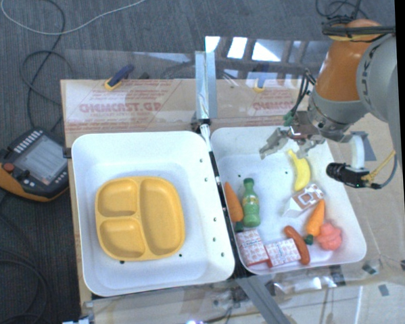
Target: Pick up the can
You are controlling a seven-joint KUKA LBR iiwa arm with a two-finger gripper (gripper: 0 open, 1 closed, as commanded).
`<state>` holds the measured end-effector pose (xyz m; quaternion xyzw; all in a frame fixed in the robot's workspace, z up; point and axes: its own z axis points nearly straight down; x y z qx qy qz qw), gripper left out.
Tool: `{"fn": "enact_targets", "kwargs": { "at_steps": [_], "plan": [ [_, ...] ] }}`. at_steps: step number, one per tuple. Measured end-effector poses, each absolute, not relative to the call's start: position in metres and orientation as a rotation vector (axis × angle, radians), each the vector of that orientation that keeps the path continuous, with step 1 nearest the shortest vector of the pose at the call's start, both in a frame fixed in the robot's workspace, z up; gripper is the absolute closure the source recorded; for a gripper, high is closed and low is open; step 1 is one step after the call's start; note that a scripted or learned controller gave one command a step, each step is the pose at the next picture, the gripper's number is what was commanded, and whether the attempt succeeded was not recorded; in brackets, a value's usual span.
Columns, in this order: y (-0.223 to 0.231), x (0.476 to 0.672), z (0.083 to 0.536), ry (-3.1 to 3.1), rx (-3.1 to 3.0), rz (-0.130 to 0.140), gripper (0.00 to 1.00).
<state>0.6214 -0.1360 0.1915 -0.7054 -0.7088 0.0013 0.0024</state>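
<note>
Two red-and-white labelled pieces lie at the front of the right bin [359,241]. One [251,247] sits below the green bottle, the other [282,252] just right of it. Either may be the can; I cannot tell which. My gripper [287,144] hangs over the back of the right bin, just above the top of the banana [300,170]. Its fingers [270,146] are spread open with nothing between them. It stands well behind the red-and-white pieces.
The right bin also holds a carrot [232,202], a green bottle [250,203], a small carton [307,197], a second carrot [316,218], a sausage [297,244] and a pink lump [330,236]. A yellow divided plate [141,217] lies in the left bin [93,279].
</note>
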Motion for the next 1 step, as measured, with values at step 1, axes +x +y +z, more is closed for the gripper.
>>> {"fn": "enact_targets", "kwargs": {
  "at_steps": [1],
  "plan": [
    [-0.1257, 0.5914, 0.0893, -1.923, -2.492, -0.011, 0.00]
  ]
}}
